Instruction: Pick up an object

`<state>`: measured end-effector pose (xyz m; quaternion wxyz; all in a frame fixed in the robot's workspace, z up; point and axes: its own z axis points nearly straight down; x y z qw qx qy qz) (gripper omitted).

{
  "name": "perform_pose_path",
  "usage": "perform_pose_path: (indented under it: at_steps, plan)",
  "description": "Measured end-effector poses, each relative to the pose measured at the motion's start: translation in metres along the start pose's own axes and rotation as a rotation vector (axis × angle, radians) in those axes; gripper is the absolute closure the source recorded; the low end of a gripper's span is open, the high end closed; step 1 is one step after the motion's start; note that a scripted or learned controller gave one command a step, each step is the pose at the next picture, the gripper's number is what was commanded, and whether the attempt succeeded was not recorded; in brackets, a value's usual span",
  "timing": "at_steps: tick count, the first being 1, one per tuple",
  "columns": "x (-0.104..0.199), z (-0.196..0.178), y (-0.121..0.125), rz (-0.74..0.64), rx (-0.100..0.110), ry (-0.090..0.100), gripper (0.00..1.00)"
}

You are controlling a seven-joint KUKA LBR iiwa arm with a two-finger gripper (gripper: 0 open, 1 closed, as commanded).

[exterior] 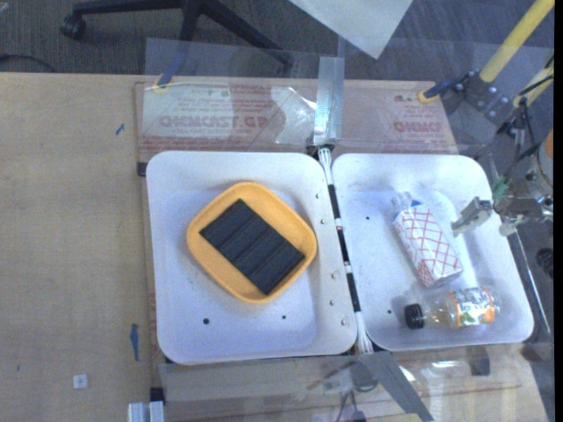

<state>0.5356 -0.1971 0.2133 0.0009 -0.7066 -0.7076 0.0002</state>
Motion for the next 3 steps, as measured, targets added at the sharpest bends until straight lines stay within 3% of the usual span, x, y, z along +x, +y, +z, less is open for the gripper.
perform_pose_path:
  at_steps: [1,2,3]
  plan:
    - [0.060,0.116,-0.007,-0.029,-0.003,-0.002,0.00]
    - [0.058,0.105,-0.006,-0.024,-0.009,-0.004,1.00]
    - [0.133,0.030,0.016,-0.065,0.000,-0.001,1.00]
